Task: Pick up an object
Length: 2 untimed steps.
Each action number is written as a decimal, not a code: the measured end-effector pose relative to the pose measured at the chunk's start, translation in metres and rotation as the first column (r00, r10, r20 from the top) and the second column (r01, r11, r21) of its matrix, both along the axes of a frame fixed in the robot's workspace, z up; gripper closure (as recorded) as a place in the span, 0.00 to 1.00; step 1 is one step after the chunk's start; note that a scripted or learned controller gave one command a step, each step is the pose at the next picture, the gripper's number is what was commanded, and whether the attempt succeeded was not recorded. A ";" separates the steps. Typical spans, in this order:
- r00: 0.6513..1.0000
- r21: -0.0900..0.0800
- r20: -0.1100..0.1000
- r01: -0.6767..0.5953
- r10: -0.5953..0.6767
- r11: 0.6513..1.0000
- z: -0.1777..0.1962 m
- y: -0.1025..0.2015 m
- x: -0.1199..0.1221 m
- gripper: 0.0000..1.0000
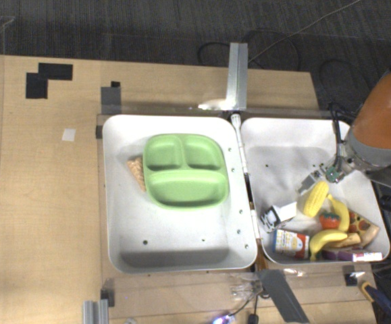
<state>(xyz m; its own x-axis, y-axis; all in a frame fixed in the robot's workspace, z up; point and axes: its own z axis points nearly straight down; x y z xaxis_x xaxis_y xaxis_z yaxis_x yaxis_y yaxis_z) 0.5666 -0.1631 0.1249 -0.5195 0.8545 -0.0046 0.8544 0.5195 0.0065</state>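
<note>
Reaching in from the right, the grey arm (384, 130) with its orange band hangs over the right bin (276, 147). Its hand (329, 173) sits low, just above the near-right pile of objects. Small and dark at this angle; cannot tell whether it is released or clenched, and nothing is plainly seen between its parts.

Right bin contents, all crowded toward the near-right corner:
- yellow corn cob (316, 198), tilted, its upper end just below the hand; closest object to it.
- banana (340, 211) right of the corn, curved.
- second banana (329, 239) lower down, lying across the pile.
- red tomato-like item (329, 222) between the two bananas.
- small carton with red and white label (291, 243), lying on its side at the near edge.
- white and black item (276, 214) left of the corn; kind unclear.
- purple item (344, 254) and a flat labelled packet (371, 256) along the near wall.
Far half of this bin is bare white floor.

Left bin (121, 235): green divided plate (184, 169), three compartments, sits toward the far half. A tan, textured item (136, 173) pokes out from under its left edge, touching it.

Bins sit side by side on the wooden bench (40, 201), divided by a metal rail (244, 181). Black cables (296, 36) trail on the dark floor beyond.
</note>
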 end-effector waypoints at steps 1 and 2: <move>0.998 -0.004 0.012 -0.070 0.070 0.998 -0.033 0.006 -0.029 0.00; 0.997 0.000 0.016 -0.069 0.069 0.998 -0.021 0.008 -0.027 1.00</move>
<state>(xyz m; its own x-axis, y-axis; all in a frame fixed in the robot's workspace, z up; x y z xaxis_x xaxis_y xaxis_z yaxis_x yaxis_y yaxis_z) 0.5399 -0.1549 0.1042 -0.5773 0.8164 -0.0132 0.8162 0.5774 0.0197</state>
